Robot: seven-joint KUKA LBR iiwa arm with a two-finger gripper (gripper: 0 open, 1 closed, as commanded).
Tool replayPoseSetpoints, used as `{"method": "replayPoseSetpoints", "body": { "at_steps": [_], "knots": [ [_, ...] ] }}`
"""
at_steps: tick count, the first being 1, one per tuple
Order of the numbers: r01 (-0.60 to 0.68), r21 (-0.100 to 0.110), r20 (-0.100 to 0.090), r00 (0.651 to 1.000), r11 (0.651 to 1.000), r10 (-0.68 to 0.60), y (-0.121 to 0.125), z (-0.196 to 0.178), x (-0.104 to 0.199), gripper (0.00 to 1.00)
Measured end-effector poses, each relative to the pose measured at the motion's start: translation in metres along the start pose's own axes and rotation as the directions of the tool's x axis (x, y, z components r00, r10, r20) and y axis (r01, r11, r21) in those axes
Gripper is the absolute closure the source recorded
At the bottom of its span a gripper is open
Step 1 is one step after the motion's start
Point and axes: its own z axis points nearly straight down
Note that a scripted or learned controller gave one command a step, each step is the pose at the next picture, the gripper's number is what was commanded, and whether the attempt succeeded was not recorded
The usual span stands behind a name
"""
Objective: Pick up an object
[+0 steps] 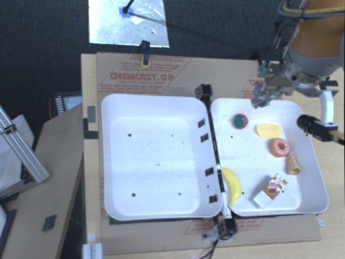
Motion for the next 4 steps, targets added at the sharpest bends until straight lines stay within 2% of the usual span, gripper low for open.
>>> {"method": "replayPoseSetpoints", "body": {
  "at_steps": [1,2,3,4],
  "knots": [
    [0.000,0.001,0.000,1.000,1.000,0.000,0.000,0.000,0.000,0.00],
    [0.006,-0.003,0.000,1.000,1.000,-0.006,0.001,-0.011,0.000,1.00],
    [0.006,-0.002,0.001,1.000,1.000,-0.006,0.001,-0.011,0.000,0.00],
    [0.012,-0.006,0.001,1.000,1.000,-0.012,0.002,-0.022,0.000,1.00]
  ]
}}
